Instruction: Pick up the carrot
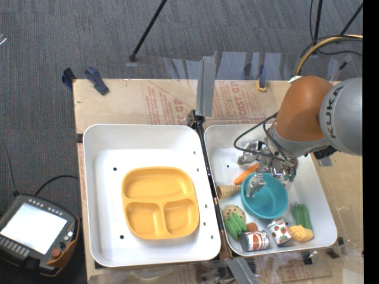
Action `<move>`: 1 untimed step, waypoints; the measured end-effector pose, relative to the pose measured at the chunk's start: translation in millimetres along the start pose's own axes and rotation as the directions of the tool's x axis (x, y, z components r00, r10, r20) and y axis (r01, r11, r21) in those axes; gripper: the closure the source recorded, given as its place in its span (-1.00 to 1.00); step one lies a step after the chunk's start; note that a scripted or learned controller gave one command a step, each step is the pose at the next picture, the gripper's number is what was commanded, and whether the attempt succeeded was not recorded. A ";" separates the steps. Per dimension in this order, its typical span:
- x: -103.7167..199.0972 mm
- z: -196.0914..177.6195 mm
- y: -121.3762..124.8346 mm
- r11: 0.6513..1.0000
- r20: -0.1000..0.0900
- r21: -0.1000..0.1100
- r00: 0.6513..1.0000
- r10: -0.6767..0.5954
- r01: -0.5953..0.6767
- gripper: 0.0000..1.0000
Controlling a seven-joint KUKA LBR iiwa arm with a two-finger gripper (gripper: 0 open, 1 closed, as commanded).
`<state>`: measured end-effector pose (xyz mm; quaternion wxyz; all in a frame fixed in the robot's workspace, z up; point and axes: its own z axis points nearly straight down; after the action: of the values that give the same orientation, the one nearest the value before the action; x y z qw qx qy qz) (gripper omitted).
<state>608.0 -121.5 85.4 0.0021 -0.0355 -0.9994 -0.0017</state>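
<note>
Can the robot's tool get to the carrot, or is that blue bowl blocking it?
Probably yes. The tool hangs right beside the carrot, whose orange top lies uncovered in the right bin. The blue bowl sits close alongside, not on top, so it only crowds one side.

Tray (160, 210) in left bin (100, 152), bowl (265, 199) in right bin (323, 212)

Carrot (246, 174): orange. Bowl (266, 197): teal. Divided tray (160, 203): yellow, in white left bin (100, 152). Two cans (255, 241): red-and-white labels. Arm band (302, 108): orange. Surface (136, 99): tan, red print.
</note>
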 end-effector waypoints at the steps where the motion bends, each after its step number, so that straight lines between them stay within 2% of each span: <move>1: -3.2 -14.3 1.1 1.000 0.009 0.001 1.000 -0.004 0.004 1.00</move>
<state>611.3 -120.7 99.7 -0.0023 -0.0333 -0.9994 -0.0008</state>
